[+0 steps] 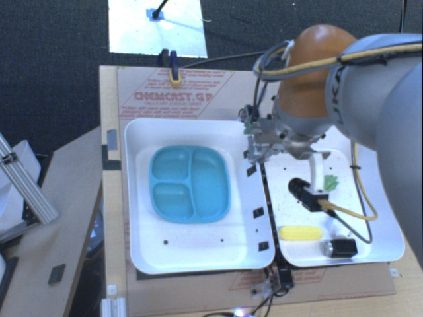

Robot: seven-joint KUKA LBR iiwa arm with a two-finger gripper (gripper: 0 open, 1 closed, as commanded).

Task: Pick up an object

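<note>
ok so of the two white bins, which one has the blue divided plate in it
The left bin, the one farther from the arm. The blue divided plate lies in its middle. The right bin holds small things instead, such as a yellow corn cob.

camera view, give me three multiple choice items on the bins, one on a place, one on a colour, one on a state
1. Where does the divided plate lie?
A. in the left bin
B. in the right bin
C. on the bare bench

2. What colour is the corn cob?
A. red
B. yellow
C. blue

3. How does the corn cob rest?
A. standing on end
B. lifted above the bin
C. lying flat on the bin floor

Answers: 1 A, the light blue plate sits in the middle of the left bin. 2 B, the cob is plain yellow against the white floor. 3 C, it lies on its side near the right bin's front edge, apart from the gripper.
</note>
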